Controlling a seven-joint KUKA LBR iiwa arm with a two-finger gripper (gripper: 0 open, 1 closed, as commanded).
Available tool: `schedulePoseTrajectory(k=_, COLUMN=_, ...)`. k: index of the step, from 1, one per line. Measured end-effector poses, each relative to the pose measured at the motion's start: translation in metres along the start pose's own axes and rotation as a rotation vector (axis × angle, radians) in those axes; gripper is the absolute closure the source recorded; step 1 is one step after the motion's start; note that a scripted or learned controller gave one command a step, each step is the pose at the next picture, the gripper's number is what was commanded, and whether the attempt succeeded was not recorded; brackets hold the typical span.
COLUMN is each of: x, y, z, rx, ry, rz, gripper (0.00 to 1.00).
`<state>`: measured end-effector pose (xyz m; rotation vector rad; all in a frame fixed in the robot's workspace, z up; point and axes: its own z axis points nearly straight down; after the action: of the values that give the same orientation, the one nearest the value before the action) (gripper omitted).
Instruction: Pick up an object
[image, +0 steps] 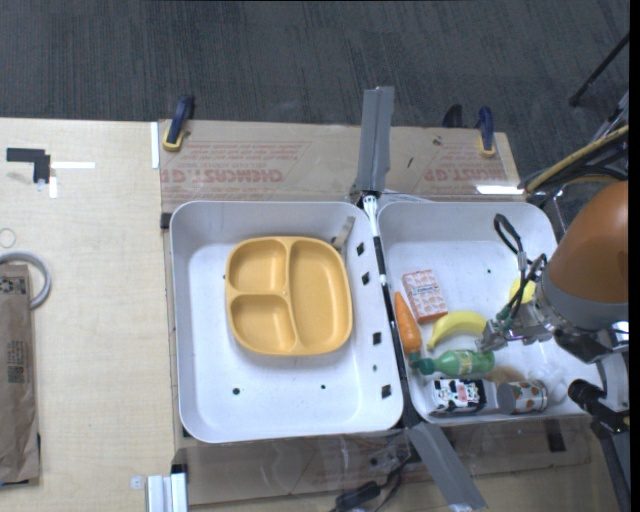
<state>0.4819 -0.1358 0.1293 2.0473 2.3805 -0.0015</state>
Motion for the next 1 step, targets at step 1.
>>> schedulePoseTrajectory(k=1, x=0.0, y=0.0, z=0.0, rx=0.0, ry=0.0, rz=0.0, gripper=0.0)
